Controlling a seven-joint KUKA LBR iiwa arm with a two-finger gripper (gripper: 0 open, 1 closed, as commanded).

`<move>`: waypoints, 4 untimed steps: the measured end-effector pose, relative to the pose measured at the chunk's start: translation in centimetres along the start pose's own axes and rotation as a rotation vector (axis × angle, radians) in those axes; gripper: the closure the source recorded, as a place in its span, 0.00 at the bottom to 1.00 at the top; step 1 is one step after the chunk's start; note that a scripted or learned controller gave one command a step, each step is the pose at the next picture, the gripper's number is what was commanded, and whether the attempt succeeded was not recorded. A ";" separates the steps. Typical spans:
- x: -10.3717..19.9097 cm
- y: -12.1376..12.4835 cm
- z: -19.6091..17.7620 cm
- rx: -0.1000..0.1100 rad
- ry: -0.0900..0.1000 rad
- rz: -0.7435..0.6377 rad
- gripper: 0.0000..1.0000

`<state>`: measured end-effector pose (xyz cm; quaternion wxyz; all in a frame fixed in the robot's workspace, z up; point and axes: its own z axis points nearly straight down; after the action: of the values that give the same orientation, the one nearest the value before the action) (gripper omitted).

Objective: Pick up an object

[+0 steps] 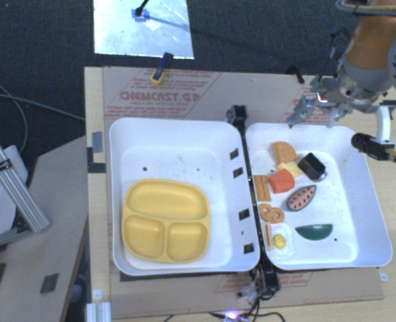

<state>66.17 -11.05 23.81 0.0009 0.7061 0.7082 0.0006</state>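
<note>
The right bin (369,200) holds several toy foods: a tan bread piece (284,152), a black block (312,166), a red-orange block (280,181), a waffle (262,188), a pretzel (271,213), a brown seeded oval (301,197), a dark green slice (313,231) and a fried egg (280,241). My gripper (317,115) hangs above the bin's far rim, beyond the bread piece. Its two fingers are spread apart, open, with nothing between them.
In the left bin (178,136) lies a yellow divided plate (164,219). Black clips (237,115) run along the seam between the bins. A black cable end (366,143) juts over the right bin's far right corner. A foil sheet (144,19) lies beyond the bench.
</note>
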 end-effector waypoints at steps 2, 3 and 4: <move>3.5 1.1 4.7 -0.012 0.002 -0.010 0.00; 1.8 -2.3 12.2 0.007 0.001 0.003 0.00; 7.3 -6.5 5.0 -0.001 0.003 -0.005 0.00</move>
<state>59.69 -3.78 18.83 0.0003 0.7043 0.7099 0.0018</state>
